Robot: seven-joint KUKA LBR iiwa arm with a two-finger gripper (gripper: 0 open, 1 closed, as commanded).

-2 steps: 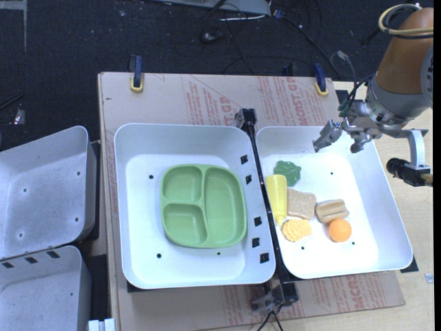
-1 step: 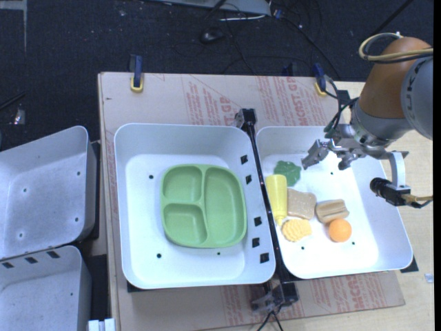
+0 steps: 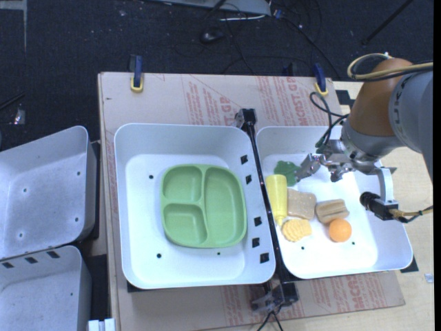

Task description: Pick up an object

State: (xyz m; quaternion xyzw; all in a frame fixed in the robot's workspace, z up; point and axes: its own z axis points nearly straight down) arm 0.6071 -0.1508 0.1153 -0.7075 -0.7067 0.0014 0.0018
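Two white bins sit side by side on the tabletop. The pincer [image 3: 311,166] hangs spread and released in the right bin [image 3: 393,250], just beside a green leafy toy [image 3: 284,169], above the yellow cylinder [image 3: 277,195] and orange ball [image 3: 340,230].

robotics lab, clamped bench [image 3: 207,92], floor cables [image 3: 289,16]

Bright even overhead light, soft shadows, sharp focus, dark floor
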